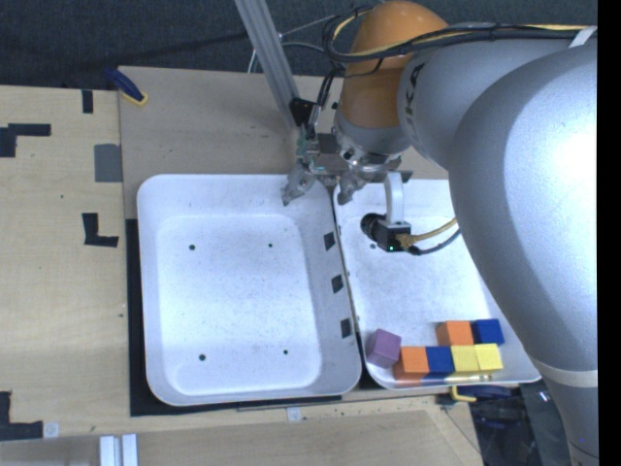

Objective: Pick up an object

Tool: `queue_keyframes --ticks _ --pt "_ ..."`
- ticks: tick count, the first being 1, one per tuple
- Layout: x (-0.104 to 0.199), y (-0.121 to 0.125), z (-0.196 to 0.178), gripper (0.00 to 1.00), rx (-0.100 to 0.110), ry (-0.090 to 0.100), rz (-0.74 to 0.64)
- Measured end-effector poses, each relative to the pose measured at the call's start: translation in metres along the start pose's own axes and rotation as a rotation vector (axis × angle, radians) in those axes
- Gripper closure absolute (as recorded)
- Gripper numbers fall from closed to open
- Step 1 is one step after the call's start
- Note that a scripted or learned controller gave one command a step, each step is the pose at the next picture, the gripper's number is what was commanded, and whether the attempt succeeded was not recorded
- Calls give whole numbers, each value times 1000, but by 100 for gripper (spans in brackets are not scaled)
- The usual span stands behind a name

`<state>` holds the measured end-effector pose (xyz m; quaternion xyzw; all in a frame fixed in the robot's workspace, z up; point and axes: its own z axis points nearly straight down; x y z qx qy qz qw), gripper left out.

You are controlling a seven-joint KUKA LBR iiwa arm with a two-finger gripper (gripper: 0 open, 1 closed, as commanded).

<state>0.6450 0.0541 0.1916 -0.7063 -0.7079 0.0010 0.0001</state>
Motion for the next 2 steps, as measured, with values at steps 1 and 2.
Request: queue_keyframes --ticks 1,2 --pt "28 -8 0 0 1 0 -1" --pt "27 -62 0 0 4 -1 3"
